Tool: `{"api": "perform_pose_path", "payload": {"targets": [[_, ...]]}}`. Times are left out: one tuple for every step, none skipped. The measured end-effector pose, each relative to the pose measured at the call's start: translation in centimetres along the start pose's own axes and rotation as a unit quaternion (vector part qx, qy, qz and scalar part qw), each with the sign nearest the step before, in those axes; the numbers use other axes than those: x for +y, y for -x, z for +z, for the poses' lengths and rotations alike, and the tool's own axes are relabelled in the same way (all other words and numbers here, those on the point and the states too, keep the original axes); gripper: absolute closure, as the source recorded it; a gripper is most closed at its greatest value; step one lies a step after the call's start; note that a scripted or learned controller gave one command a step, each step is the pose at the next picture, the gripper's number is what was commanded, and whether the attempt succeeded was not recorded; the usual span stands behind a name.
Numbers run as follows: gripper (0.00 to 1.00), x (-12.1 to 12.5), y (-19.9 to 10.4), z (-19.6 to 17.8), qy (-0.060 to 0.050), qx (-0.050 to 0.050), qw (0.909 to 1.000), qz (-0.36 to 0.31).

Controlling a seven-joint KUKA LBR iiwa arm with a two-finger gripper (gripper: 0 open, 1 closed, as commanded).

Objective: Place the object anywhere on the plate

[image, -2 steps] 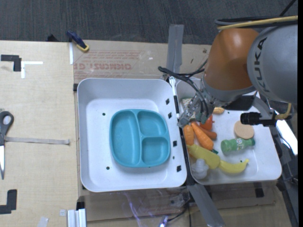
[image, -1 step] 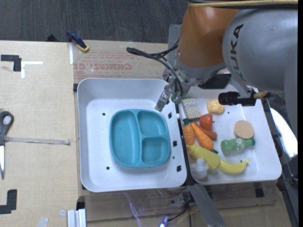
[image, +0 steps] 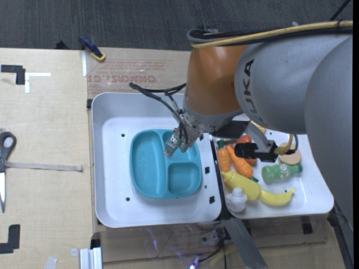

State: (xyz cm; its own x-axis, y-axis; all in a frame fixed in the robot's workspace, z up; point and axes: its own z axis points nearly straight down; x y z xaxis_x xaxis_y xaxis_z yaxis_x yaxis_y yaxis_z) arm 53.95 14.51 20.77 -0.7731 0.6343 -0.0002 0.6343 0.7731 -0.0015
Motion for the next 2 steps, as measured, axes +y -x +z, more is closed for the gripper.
{"api": "perform_pose_path", "payload": {"targets": [[1.00, 3.31, -6.05, 1.21, 0.001, 0.000, 0.9957, -0.092], [0.00, 3.30, -6.04, 1.20, 0.001, -0.001, 0.9957, -0.092]]}}
